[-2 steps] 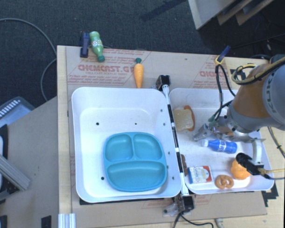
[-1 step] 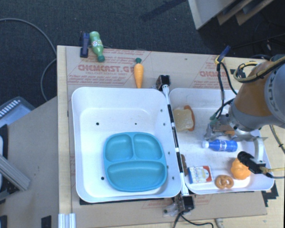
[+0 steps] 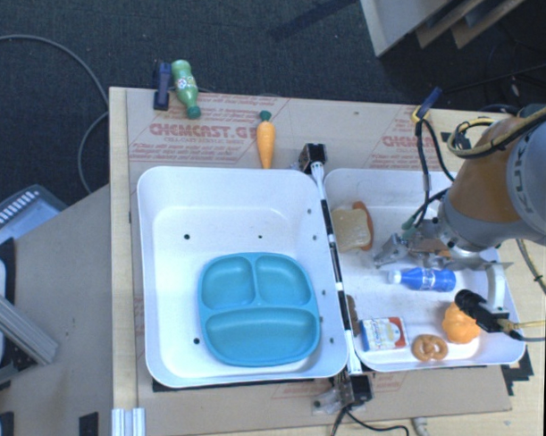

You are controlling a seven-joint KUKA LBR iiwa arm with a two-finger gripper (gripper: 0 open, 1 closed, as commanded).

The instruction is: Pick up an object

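White bins sit side by side on the bench. Left bin (image 3: 164,254) holds a blue divided plate (image 3: 257,308). Right bin (image 3: 381,183) holds a bread slice (image 3: 352,228) near its left wall, a blue bottle (image 3: 422,279) lying on its side mid-bin, a small carton (image 3: 382,334), a pretzel (image 3: 428,349) and an orange fruit (image 3: 461,324) along the near edge. Arm (image 3: 502,189) reaches in from the right; gripper (image 3: 404,250) is low in the right bin, between bread and bottle, just above the bottle. Jaw state: cannot tell; nothing visibly between them. Beyond the bins on the bench: a carrot (image 3: 266,142) and a green bottle (image 3: 185,87).
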